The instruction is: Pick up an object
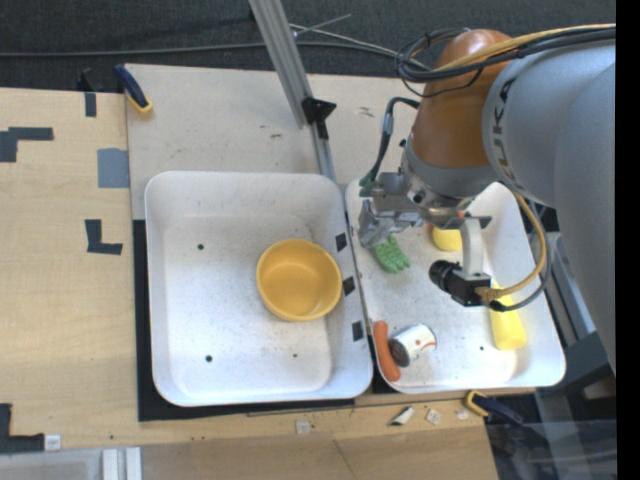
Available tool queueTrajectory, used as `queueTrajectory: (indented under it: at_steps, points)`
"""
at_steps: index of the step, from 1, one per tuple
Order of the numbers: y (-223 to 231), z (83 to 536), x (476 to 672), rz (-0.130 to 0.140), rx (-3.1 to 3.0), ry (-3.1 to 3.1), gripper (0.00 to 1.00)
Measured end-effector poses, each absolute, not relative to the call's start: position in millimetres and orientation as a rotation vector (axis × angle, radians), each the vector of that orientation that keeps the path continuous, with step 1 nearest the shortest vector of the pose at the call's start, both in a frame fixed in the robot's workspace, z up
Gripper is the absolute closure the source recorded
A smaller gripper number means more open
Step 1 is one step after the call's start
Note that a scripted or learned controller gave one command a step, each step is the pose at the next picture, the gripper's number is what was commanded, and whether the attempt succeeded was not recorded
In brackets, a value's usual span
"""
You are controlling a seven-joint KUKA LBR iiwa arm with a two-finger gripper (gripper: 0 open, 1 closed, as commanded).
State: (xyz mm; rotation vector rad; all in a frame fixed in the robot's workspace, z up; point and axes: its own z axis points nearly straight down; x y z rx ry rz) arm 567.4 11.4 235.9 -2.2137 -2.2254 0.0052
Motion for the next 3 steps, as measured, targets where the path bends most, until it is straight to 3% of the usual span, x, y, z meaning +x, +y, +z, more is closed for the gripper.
queueTrajectory:
  at_steps: [2, 3]
  points:
    - [101.4, 222.0, 595.4, 0.003, -2.212, -2.226, 1.00]
    - [97.9, 222.2, 594.8, 0.007, -2.216, -2.223, 0.00]
